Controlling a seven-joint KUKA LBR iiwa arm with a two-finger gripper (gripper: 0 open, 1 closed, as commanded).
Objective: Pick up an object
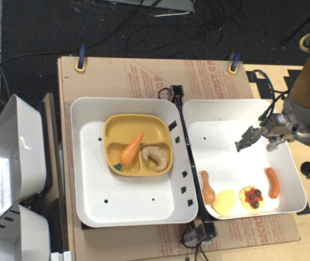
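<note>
A grey arm with an orange band reaches in from three o'clock, its dark pincer (246, 139) hanging over the bare upper floor of the right-hand bin (225, 113); whether its fingers are parted or closed cannot be told at this size, and nothing is seen between them.

Candidates for pick-up lie along the six o'clock wall of that bin: an orange drumstick-shaped toy (206, 186) at seven o'clock, a pale yellow disc (225, 200) touching it, a small tart with dark berries (252, 197) just beside the disc, and a red sausage (273, 182) at five o'clock. In the left bin (90, 162), a yellow divided plate (138, 123) holds a carrot (132, 148) and a pale shrimp (155, 156).

To do the step well, the pincer would likely do best to travel toward six o'clock and settle on the sausage, which lies apart from its neighbours, straddling it across its narrow width and keeping off the bin wall. The disc looks flat and hard to pinch.

Red lettering is printed across the cardboard (144, 75) on the tabletop, reversed and partly hidden by the bins; it is too broken to read with confidence.
</note>
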